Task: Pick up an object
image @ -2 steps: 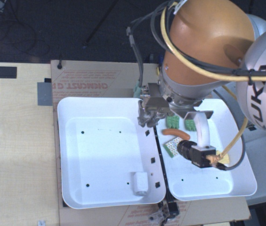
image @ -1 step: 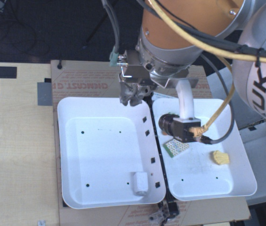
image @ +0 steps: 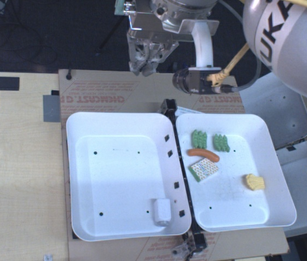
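Note:
My gripper (image: 145, 68) hangs high over the back edge of the bench, behind the left bin (image: 82, 145), well apart from every object. Its fingers look shut, with nothing between them. In the right bin (image: 273, 200) lie two green ridged pieces (image: 199, 139) (image: 220, 142), an orange-red sausage shape (image: 203, 154), a green-and-white checked block (image: 204, 170) and a yellow piece (image: 255, 182). A white block (image: 162, 211) rests in the left bin near its front right corner.
The two bins meet at a black-clipped divider (image: 175, 167). They sit on a brown cardboard sheet (image: 110, 94). The grey arm (image: 278, 31) and a hose fitting (image: 202, 80) stand behind the right bin.

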{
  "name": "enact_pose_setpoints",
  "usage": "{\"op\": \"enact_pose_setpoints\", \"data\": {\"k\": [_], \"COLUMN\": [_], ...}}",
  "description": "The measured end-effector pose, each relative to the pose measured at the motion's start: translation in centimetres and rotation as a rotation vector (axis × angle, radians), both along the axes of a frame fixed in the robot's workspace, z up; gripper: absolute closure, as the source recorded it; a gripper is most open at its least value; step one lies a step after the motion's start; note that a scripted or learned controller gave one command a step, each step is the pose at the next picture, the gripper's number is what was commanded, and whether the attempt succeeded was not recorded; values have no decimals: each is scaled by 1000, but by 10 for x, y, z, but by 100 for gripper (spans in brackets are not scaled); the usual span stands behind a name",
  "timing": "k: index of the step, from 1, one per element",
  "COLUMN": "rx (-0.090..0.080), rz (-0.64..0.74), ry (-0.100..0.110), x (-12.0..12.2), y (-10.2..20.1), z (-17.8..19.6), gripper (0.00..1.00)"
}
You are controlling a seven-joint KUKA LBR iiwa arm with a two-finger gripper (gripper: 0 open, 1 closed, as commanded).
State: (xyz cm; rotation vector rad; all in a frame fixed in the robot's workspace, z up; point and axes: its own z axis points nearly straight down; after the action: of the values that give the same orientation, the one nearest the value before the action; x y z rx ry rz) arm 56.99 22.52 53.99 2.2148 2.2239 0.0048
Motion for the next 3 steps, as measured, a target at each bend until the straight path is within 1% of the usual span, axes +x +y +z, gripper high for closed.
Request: {"op": "enact_pose_setpoints", "data": {"k": [1,2,3], "rx": [-3,0,-5], "rz": [-8,2,-5], "ry": [6,8,17], "x": [61,72,74], "y": [-40,22,18], "z": [-4,-4,-85], "gripper": [100,100,100]}}
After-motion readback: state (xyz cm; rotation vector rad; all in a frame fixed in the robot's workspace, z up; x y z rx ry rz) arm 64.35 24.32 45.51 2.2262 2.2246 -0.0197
